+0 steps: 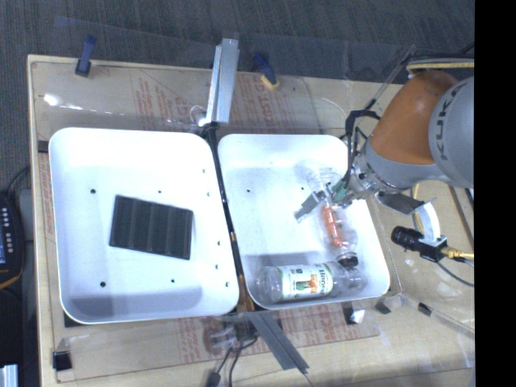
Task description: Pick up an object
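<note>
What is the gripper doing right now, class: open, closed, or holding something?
Gripper: low in the right bin, above the small orange-labelled bottle; finger state cannot be told.

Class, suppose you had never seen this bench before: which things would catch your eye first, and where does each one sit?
The arm's orange band stands out at the right, with its claw low in the right bin beside a small orange-filled bottle. A larger clear bottle lies on its side along that bin's near wall. In the left bin, a dark ribbed rectangle lies flat near the middle.
</note>
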Robot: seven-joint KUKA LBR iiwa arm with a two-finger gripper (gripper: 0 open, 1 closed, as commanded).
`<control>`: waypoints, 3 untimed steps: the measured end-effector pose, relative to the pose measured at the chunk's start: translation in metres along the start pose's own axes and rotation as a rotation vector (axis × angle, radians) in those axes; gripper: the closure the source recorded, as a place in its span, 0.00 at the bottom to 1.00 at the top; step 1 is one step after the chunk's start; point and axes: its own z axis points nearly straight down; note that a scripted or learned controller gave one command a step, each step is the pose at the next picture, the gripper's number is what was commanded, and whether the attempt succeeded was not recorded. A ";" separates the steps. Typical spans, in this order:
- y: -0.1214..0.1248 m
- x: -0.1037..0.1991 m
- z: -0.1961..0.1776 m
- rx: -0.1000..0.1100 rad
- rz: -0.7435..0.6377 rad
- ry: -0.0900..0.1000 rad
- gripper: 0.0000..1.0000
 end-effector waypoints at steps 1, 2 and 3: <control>0.006 -0.002 0.007 -0.002 -0.038 -0.002 0.00; -0.007 0.002 -0.009 0.000 -0.072 0.001 0.00; -0.005 0.002 -0.005 0.002 -0.083 0.002 0.00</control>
